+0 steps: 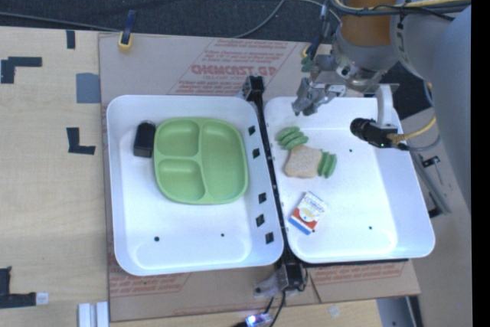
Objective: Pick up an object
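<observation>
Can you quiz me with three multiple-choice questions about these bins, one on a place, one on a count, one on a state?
1. Where is the green plate?
A. left bin
B. right bin
C. bench

2. How many sections does the plate have?
A. two
B. three
C. five

3. Where is the tool?
A. pressing on the bread
B. above the right bin's far edge
C. inside the plate

Answers: 1 A, it lies in the left bin. 2 B, ridges split it into three. 3 B, it hangs clear of the bread.
</observation>
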Controlling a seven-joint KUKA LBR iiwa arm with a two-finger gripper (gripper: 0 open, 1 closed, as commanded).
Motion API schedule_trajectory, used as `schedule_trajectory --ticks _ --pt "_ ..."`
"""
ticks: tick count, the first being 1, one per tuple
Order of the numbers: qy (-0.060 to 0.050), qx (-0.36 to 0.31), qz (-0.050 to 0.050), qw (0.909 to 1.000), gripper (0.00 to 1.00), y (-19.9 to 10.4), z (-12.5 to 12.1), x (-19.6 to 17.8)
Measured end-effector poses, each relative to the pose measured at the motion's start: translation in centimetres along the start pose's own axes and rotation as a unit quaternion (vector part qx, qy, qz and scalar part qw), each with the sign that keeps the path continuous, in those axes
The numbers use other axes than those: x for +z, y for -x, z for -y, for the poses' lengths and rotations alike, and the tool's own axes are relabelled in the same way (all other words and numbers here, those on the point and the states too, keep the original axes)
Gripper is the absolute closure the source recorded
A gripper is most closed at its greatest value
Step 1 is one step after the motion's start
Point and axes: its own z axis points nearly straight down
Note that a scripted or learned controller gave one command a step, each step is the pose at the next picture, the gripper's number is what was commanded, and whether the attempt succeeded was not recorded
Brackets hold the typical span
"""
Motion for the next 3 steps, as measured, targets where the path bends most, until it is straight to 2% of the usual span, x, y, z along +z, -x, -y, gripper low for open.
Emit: schedule_trajectory --ticks 2,3 --pt "0.000 0.000 0.000 1.0000 1.00 -9.8 -0.5 -0.2" --pt "-0.001 0.000 0.000 1.0000 1.00 -14.1 0.0 1.2"
